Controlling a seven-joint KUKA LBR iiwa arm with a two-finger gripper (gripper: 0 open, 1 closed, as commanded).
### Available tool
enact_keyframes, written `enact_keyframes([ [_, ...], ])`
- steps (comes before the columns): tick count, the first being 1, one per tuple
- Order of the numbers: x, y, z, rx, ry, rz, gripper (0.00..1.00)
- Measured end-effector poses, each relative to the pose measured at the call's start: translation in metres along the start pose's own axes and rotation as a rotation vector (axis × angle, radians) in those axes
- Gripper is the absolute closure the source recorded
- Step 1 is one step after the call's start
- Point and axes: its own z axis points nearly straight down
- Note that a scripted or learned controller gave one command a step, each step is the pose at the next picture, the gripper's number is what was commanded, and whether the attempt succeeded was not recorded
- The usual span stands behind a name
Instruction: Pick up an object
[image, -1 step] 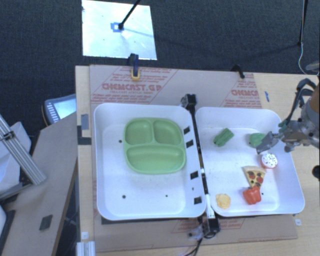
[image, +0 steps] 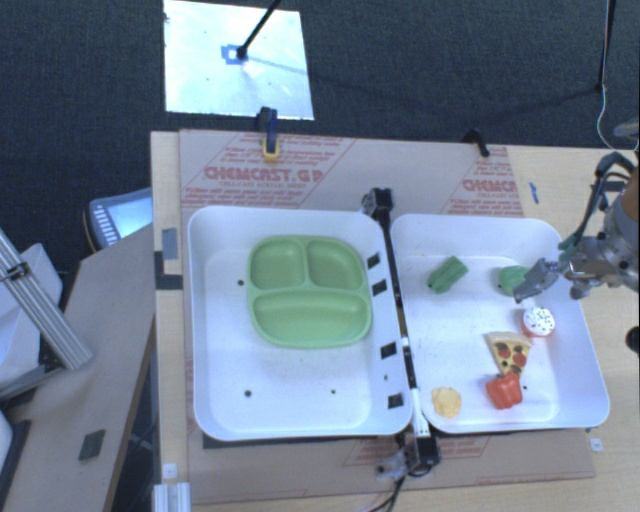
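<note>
We see two white bins on the table: the left bin (image: 215, 400) carries a green divided plate (image: 307, 292), and the right bin (image: 470, 238) is our landmark. Within the right bin, a green toy (image: 447, 273) lies toward its far middle, another green piece (image: 513, 279) sits by its far right side with a round white speckled piece (image: 539, 321) just nearer, then a pizza slice (image: 509, 352), a red piece (image: 505, 391) and a yellow piece (image: 446, 402) along its near edge. The tool (image: 540, 278) hovers over the right bin's far right side, just beside that second green piece, and we cannot tell whether it is released or clenched.
</note>
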Motion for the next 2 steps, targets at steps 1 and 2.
enact_keyframes([
  [1, 0.003, 0.004, 0.042, 0.003, 0.001, 0.002, 0.0],
  [2, 0.0, -0.003, 0.087, 0.004, 0.001, 0.002, 0.0],
])
